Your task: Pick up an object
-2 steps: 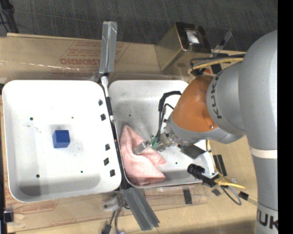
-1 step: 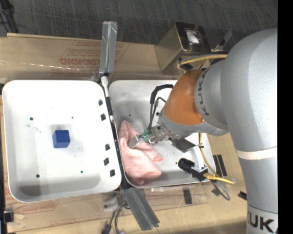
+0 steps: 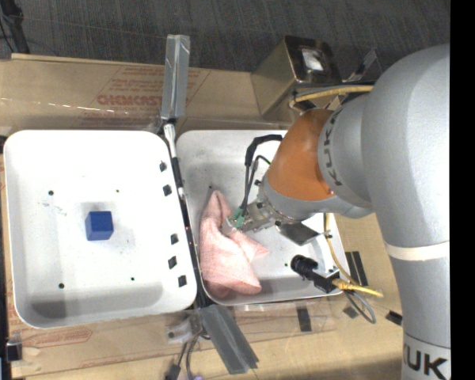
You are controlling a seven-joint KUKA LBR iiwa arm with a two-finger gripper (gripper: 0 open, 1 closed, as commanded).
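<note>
Gripper (image 3: 239, 218): low over the right bin, its tip at the upper right edge of the pink cloth, touching it or just above it; the view does not settle which.
Gripper state: the tip is small and partly hidden under the wrist, so how far it is parted cannot be made out, and no object can be seen held in it.
Pink cloth (image 3: 226, 261): crumpled in a loose heap in the left part of the right bin, against the wall shared with the other bin, running from mid-bin down to the near rim.
Right bin (image 3: 214, 155): shallow and white, with its floor bare above the cloth; its right side is covered by the arm.
Orange band (image 3: 299, 163): directly above the wrist, over the middle of the right bin.
Arm (image 3: 404, 157): large grey links entering from the right and bending down towards the bin.
Left bin (image 3: 71, 165): shallow and white, side by side with the right bin.
Blue cube (image 3: 100, 225): sitting flat on the floor of the left bin, near its middle, well apart from the gripper.
Cardboard sheet (image 3: 71, 93): brown with red printing, lying under and behind the bins.
</note>
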